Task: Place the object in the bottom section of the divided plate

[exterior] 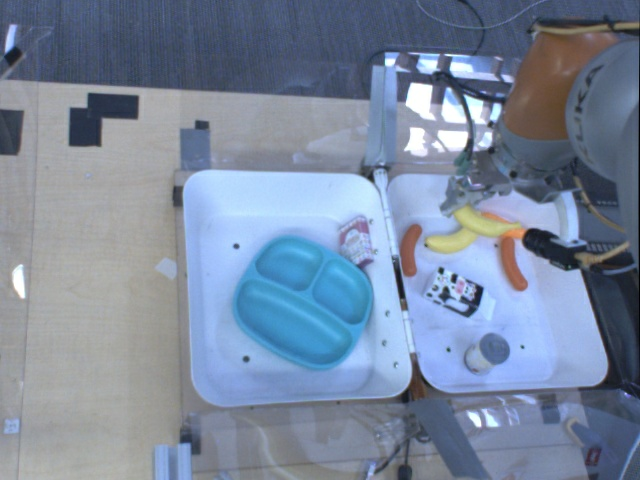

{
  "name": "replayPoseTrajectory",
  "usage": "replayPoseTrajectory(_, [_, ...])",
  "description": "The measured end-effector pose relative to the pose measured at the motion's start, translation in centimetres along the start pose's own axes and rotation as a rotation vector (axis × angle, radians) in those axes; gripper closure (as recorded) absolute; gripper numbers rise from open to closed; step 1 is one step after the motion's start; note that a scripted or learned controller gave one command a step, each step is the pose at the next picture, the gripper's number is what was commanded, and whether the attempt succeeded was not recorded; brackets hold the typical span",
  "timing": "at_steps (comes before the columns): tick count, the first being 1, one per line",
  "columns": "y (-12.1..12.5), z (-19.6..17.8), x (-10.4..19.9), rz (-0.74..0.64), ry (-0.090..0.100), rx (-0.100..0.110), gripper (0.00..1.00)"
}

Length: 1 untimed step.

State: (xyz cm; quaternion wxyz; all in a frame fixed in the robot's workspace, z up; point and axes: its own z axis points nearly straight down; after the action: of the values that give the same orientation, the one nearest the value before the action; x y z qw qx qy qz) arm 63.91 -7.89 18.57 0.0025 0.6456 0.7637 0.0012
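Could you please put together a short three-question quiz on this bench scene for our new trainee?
1. True or false: the blue divided plate lies in the left bin.
2. How many sausages lie in the right bin?
3. Which is nearest the gripper? A) grey-capped jar B) banana C) black-and-white packet

Key: 1. True. 2. Two: one by the left wall, one right of the banana. 3. B.

No legible txt; print on red packet (356,240), black-white box (455,291) too blurred.
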Motion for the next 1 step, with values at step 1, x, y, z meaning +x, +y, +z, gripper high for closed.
replayPoseTrajectory(1, [1.08, 0.06, 5.72, -0.011, 0.002, 0.001, 1.00])
